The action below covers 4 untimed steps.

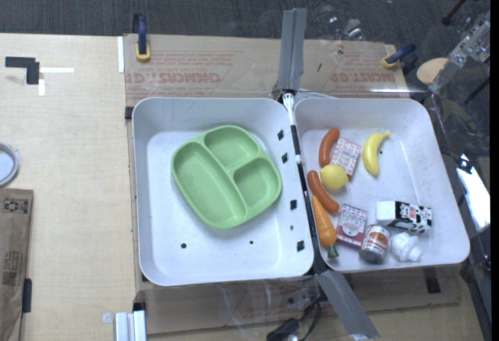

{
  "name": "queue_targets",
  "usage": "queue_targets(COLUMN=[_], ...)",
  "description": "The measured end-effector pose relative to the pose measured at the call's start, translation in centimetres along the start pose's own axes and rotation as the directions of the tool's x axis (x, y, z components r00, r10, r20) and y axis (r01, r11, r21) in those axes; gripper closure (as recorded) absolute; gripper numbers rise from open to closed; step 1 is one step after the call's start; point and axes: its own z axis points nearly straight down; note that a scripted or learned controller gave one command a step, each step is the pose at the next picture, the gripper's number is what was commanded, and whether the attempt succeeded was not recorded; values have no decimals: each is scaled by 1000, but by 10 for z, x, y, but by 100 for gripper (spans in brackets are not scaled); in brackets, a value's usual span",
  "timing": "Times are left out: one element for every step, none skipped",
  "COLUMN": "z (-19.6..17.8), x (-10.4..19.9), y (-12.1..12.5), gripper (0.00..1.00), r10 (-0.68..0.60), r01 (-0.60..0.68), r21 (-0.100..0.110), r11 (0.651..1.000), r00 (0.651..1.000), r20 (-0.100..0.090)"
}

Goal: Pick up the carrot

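The orange tapered carrot [323,225] lies against the right white bin's [444,175] left wall, touching a red sausage [321,190]. Gripper state cannot be told. Risk, in my judgement: fingers striking that wall or seizing the sausage instead

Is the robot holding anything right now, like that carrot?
Nothing can be seen held. The carrot lies loose in the right bin, by its left wall, next to a sausage and a lemon.
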Motion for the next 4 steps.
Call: queue_targets(z=[-9, -19, -28, -37], x=[-1, -2, -2, -3], y=[1, 2, 3, 3], gripper=[100, 100, 100, 100], r10=[-2, -3, -4, -6], r01=[2, 3, 4, 6], r21=[-1, -1, -2, -2], r11=[1000, 1000, 1000, 1000], r00=[1000, 1000, 1000, 1000], r20=[4, 9, 13, 17])
